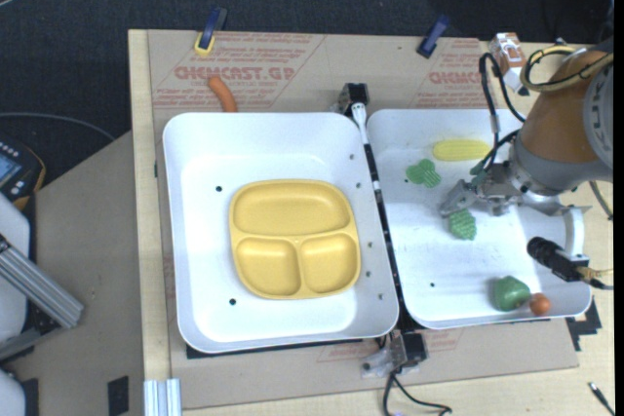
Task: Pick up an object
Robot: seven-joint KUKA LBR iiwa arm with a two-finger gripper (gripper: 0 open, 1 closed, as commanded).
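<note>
The tool (466, 202) hangs low in the right bin (429, 292), fingers spread around nothing, just above a small green piece (462, 226); if it closes off-centre, the piece will likely skid away. I count two bins on the desk (283, 63), one yellow divided plate (292, 238), three green pieces, one yellow piece (459, 149) and one small orange piece (539, 304).

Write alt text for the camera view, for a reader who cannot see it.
A grey robot arm reaches from the right into the right bin, its gripper low above a green toy, near a green broccoli piece and a yellow corn cob. The left bin holds a yellow divided plate.
</note>
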